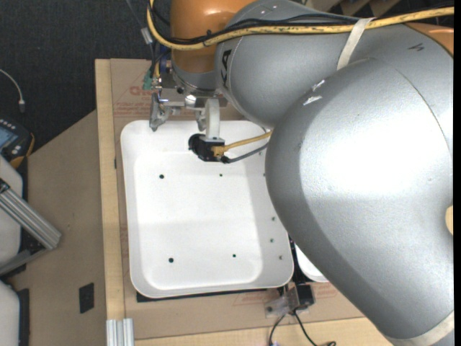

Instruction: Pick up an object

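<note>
Gripper [183, 121] sits at the far edge of the left bin [194, 222], fingers spread wide, nothing between them. The arm [360, 157] hides nearly all of the right bin [308, 268].

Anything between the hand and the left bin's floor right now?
Nothing visible does. The hand is above the left bin's far end, with bare white floor below. The arm hides most of the right bin.

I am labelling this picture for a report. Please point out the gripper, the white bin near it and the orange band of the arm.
gripper [177, 121]: camera view, its lower end.
white bin [194, 222]: camera view, bare floor.
orange band [209, 6]: camera view, glossy top.
</note>
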Controlling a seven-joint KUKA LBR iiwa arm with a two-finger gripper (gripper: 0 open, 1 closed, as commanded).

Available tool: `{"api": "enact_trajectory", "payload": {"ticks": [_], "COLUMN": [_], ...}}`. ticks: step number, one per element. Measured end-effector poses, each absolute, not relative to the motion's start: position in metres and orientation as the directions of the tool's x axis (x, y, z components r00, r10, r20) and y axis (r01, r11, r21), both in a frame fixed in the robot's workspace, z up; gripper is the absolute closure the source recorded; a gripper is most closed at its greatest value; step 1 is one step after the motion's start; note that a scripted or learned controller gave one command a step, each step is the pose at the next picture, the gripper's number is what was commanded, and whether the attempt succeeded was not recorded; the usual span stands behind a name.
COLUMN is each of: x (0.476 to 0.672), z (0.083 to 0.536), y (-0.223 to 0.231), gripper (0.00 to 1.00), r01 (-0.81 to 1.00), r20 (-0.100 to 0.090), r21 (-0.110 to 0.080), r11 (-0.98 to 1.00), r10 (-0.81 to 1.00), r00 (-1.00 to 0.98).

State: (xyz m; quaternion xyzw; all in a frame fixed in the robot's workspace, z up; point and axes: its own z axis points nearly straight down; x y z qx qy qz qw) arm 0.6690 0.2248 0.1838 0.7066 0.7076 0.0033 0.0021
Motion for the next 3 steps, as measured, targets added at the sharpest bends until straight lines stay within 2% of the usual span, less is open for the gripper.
{"api": "enact_trajectory", "payload": {"ticks": [1, 3], "x": [0.666, 0.666], "z": [0.175, 0.102], "y": [0.225, 0.225], "gripper": [0.0, 0.0], "r01": [1.0, 1.0], "r20": [-0.001, -0.001], "r21": [-0.003, -0.004], "r11": [0.001, 0.002], "r10": [1.0, 1.0], "r00": [-0.001, -0.002]}}
